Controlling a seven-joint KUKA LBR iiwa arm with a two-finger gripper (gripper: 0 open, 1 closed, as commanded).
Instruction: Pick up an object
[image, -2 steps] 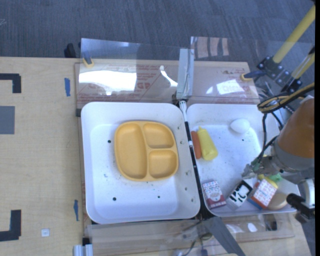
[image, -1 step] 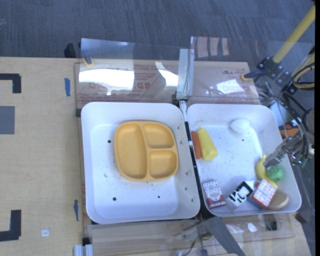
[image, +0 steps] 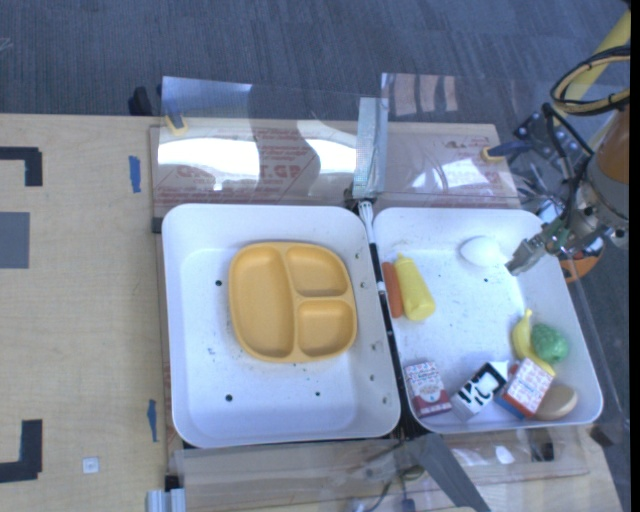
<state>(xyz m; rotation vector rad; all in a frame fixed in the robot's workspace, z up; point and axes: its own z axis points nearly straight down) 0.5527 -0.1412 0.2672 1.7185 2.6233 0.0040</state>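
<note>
Wooden bench (image: 80, 330) carries two shallow white bins side by side, with grey floor beyond its far edge. Nearest, along the front rim of the right bin (image: 470, 330), a cluster of small items crowds together: a red-and-white carton (image: 426, 388), a black-and-white box (image: 481, 387), an orange-red box (image: 529, 385) touching a brown rounded piece (image: 560, 402), and just behind them a yellow banana-like toy (image: 521, 333) against a green lump (image: 549, 343). They lie loosely, as if tipped in, so any one of them could serve as the object to pick up. Further back, by the rim that the two bins share, a yellow bottle (image: 414, 289) lies flat beside an orange stick (image: 392, 289), and a white egg-like object (image: 480, 250) sits alone near the far right corner. The left bin (image: 200, 380) holds a yellow divided plate (image: 293, 300) lying flat in its middle. Over the right bin's far right edge hangs the gripper (image: 524, 256), tilted towards the egg-like object and just beside it; whether it is spread or pressed together cannot be told, and nothing visibly sits in it. Clear plastic panels (image: 300, 150) stand behind both bins, probably to keep objects from spilling.
</note>
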